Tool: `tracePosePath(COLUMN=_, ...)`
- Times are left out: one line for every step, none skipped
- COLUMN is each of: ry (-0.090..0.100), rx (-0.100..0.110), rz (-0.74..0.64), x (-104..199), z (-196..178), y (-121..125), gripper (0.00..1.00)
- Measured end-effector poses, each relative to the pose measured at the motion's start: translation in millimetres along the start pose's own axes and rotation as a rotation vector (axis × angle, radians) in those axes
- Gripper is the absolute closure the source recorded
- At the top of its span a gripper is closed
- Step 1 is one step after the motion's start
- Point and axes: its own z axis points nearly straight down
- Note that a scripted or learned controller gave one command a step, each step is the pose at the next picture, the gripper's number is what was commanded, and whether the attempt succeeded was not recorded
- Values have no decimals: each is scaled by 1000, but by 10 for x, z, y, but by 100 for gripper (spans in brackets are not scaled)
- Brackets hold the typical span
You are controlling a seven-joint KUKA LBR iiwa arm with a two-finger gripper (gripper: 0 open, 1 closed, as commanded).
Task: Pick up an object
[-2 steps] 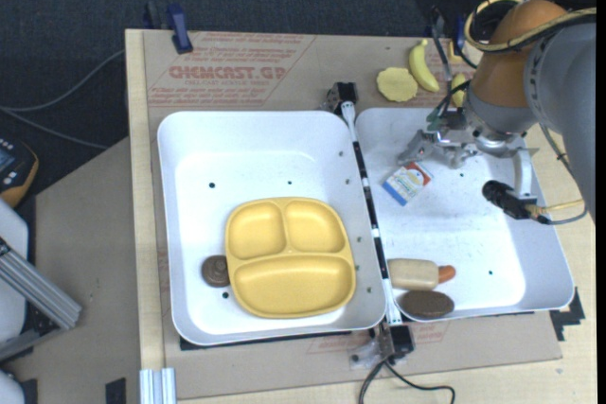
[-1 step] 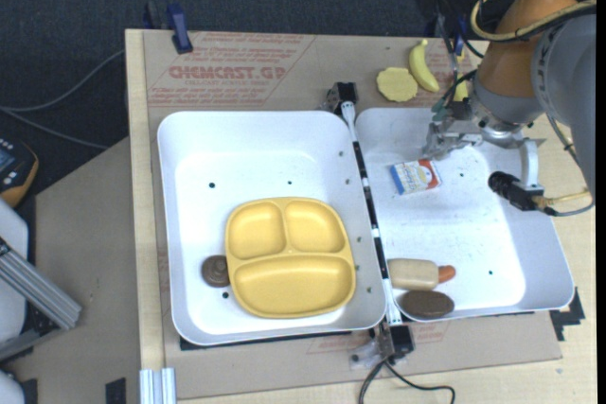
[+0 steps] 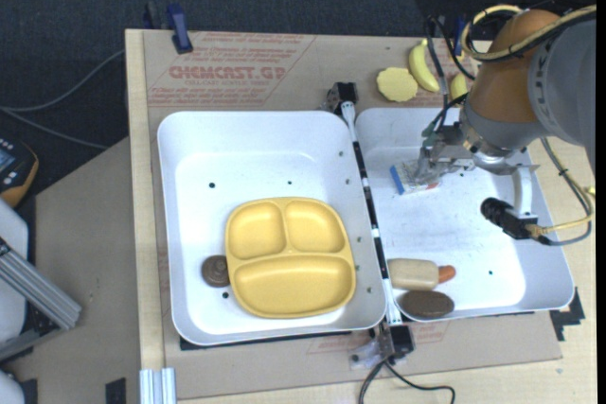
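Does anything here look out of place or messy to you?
Mostly tidy. The odd bit: a banana and a yellow slice lie on the bench behind the right bin, outside both bins. In the left bin, a brown disc sits half tucked beside the yellow plate.

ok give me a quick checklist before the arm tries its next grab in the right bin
1. Gripper is over the right bin, low in its upper left part: ok.
2. A target sits right by the fingertips, the small blue object: ok.
3. Something is held between the fingers: cannot tell, they are too small and blurred.
4. Other pickable things lie in the right bin, the hot dog toy and the brown disc at the near edge: ok.
5. Yellow divided plate sits in the left bin, apart from the gripper: ok.
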Motion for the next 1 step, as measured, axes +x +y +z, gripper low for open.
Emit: tracePosePath(ry=-1, rx=-2, rz=1, x=-15, z=3, y=11, gripper=0)
